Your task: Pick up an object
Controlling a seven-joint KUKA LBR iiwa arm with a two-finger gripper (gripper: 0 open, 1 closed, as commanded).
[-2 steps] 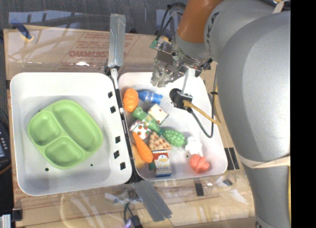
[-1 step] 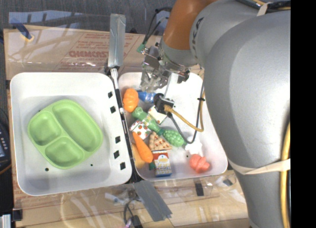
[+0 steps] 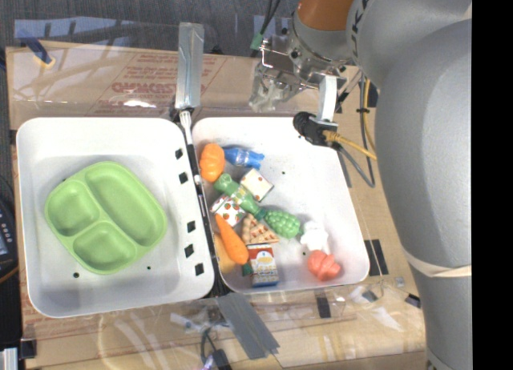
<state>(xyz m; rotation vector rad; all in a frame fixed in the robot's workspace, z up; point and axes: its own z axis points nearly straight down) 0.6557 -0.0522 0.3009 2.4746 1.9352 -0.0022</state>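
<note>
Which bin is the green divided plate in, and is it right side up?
Left bin. The green plate lies right side up: its three compartments face the camera, nothing in them.

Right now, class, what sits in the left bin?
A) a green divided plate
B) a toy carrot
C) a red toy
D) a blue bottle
A: the green divided plate lies alone in the left bin; the toys crowd the right bin.
</note>
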